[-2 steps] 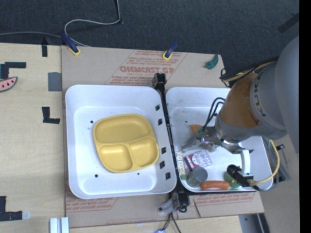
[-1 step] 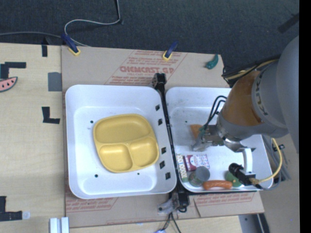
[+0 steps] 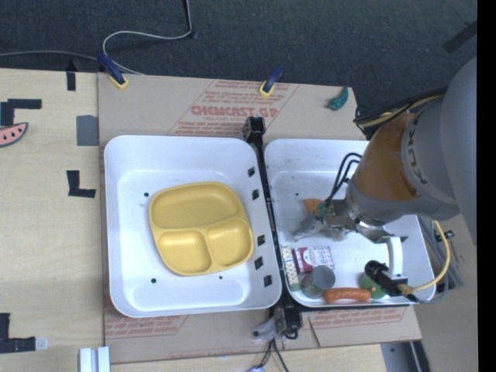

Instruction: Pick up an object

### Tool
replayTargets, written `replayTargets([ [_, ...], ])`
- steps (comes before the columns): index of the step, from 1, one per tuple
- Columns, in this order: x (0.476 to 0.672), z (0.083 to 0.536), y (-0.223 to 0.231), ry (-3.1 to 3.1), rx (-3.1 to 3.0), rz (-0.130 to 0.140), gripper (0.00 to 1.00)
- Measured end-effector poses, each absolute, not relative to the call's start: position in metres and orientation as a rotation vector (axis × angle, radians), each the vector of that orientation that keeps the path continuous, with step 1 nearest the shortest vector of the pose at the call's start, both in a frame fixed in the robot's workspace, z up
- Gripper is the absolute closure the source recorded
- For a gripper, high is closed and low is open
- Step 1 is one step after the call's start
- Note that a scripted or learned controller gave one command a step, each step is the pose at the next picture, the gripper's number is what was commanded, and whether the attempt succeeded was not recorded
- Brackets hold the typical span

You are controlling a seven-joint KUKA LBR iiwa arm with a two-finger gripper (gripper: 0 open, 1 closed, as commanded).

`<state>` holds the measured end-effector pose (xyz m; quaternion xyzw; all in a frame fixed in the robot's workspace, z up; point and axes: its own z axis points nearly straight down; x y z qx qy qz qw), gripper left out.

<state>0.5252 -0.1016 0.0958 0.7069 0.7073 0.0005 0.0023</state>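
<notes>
White bins sit side by side on your counter [image 3: 46, 246], set on a sheet of brown cardboard [image 3: 178, 107] with red lettering, seen from the overhead camera.

The left bin [image 3: 116, 208] holds a yellow divided tray [image 3: 201, 227], lying flat and turned a little askew, near the middle of the bin floor.

Your grey arm [image 3: 403, 169], with its orange band, reaches in from the right over the right bin [image 3: 310, 157]. The pincer [image 3: 308, 225] is low over the middle of that bin, pointing toward the divider between the two bins. You cannot tell from this angle whether it is wide or narrow, and nothing can be seen in its grip.

A small orange piece [image 3: 311, 205] lies just beside the pincer, on its far side. Nearer the front wall lies a printed packet [image 3: 310, 256] in red and white, with a grey round disc [image 3: 318, 279] touching its front edge. An orange-red sausage-shaped item [image 3: 347, 294] lies along the front wall, with a green piece [image 3: 377, 291] at its right end.

Two yellow clamps [image 3: 115, 74] grip the far edge of the cardboard, and a teal object [image 3: 338, 98] sits at its far right corner.
</notes>
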Motion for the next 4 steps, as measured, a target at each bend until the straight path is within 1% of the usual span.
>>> replayTargets([
  [1, 0.525, 0.105, -0.101, 2.221, 2.218, 0.001, 1.0],
  [2, 0.525, 0.105, -0.101, 2.221, 2.218, 0.001, 0.0],
  [3, 0.521, 0.086, -0.098, 2.219, 2.22, 0.0, 0.0],
  [4, 0.522, 0.096, -0.098, 2.216, 2.218, 0.0, 1.0],
])
